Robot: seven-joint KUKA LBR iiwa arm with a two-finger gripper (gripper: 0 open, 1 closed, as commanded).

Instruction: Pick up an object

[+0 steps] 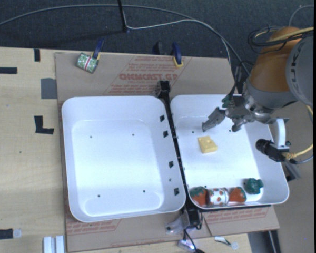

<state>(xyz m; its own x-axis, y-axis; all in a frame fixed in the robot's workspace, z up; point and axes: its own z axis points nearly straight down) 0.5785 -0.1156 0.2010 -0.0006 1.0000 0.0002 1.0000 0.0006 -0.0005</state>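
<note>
Step in hand: the arm is reaching in over the right bin [263, 165]; by my judgement this is the approach, with no pick made yet.
Gripper [221, 121]: it is hovering over the far part of the right bin, fingers spread apart and nothing between them.
Task's thing: the yellow block [207, 144] is lying alone mid-bin, just beside and below the fingertips, apart from them.
Next move: I judge the gripper needs to shift slightly toward the block, descend with a finger either side, then close.
Count, bins: two, side by side; the left bin [73, 141] is sitting bare.
Count, right bin contents: five objects as best I can tell, namely one yellow block, plus four small items [224, 195] crowding the near wall, two touching.
Count, outside bins: one small green-and-white object [87, 62] is resting on the board, well apart.
</note>
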